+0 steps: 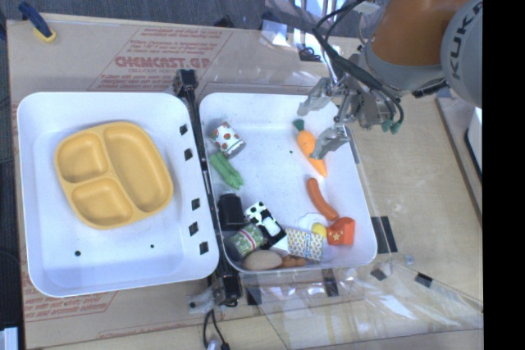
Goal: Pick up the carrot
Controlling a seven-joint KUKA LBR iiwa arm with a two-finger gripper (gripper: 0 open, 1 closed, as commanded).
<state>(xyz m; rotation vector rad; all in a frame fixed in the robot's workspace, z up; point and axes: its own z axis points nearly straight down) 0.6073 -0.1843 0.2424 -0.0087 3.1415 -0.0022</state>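
The carrot [309, 148] is orange with a small green top and lies in the right bin [271, 115], near its right wall, tip pointing toward the front. My gripper [323, 124] hangs over the bin's back right part, fingers spread open. One fingertip [312, 103] is just behind the carrot's green top. The other [331, 143] is close beside the carrot's right side. Nothing is held between the fingers.
Also in the right bin are a small can [227, 138], a green pod [225, 170], a sausage [321, 199], a red box [340, 232] and several toys piled at the front. A yellow divided plate [111, 172] lies in the left bin [33, 201].
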